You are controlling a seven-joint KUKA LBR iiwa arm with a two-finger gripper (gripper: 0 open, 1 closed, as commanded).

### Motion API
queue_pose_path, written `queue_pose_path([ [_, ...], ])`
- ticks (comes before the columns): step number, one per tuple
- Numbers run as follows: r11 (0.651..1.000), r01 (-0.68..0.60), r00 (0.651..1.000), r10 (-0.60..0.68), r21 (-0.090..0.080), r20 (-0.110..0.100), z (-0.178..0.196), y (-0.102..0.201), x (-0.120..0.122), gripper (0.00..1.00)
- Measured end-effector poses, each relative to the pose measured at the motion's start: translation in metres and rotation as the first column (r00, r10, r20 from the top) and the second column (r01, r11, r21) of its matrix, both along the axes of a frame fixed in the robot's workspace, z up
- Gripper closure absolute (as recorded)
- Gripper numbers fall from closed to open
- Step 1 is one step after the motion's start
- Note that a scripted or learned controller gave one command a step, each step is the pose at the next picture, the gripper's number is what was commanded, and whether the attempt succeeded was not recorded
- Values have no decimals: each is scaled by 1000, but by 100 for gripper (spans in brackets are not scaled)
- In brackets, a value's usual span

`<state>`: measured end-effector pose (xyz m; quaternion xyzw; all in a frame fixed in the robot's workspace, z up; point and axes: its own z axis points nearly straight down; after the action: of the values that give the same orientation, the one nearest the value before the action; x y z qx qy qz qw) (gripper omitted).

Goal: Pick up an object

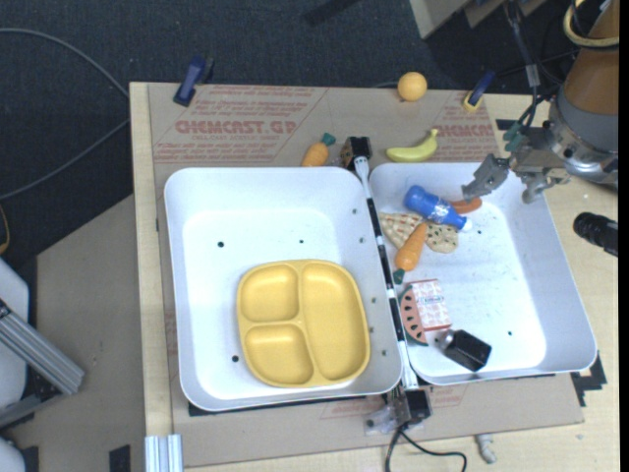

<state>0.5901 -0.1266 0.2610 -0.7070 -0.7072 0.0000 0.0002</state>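
The claw is hanging spread wide and holding nothing over the right bin's far edge; the blue bottle is lying near it; a carrot is resting beside; a yellow tray is sitting in the left bin.

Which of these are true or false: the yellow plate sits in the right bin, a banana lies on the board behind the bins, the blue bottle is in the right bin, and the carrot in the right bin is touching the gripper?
1. The yellow divided plate sits in the right bin. False: it lies in the left bin.
2. A banana lies on the board behind the bins. True.
3. The blue bottle is in the right bin. True.
4. The carrot in the right bin touches the gripper. False: the gripper is apart from it, near the bin's far right corner.
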Motion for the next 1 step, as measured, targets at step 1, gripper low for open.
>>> queue_pose_path([
  [1,1000,0,1000,0,1,-5,-107,3,26,0],
])
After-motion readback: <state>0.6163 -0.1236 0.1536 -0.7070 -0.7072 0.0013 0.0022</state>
